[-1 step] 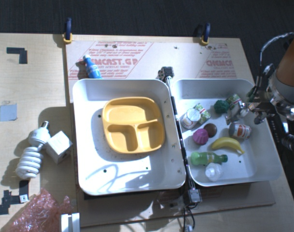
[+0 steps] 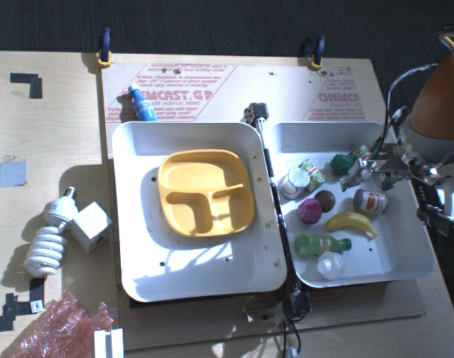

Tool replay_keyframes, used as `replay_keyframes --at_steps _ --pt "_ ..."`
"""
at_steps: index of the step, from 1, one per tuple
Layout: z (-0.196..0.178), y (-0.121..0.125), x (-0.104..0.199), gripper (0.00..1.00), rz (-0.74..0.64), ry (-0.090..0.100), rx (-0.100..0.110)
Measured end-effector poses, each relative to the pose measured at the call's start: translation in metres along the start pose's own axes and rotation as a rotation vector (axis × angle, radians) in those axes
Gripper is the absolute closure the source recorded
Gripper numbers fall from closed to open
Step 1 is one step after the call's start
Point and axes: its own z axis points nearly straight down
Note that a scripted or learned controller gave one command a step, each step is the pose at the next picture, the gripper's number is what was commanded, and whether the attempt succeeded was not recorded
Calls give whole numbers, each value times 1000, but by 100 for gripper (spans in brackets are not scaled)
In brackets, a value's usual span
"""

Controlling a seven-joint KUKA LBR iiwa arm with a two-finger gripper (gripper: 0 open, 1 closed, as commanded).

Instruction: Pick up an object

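i see in the right bin (image 2: 405,263) a banana (image 2: 352,223), a green bottle (image 2: 321,244) on its side, a magenta ball (image 2: 310,211), a small can (image 2: 370,201), all close together.

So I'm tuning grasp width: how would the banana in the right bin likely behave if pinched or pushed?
The banana looks smooth and glossy, so it may slip. Its curved shape suggests it would pivot rather than slide straight when pushed. It lies close to the green bottle and the small can, so a push would probably nudge those.

Backing board (image 2: 234,88) behind the bins: red print reads "CHEMCAST GP" at left, partly covered, repeated at right as "CHEMCA…". Smaller red lines beneath are illegible.
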Motion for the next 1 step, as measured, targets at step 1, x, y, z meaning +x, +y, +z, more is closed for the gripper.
replay_keyframes --at_steps 1 --pt "82 73 -31 0 -3 -1 -1"
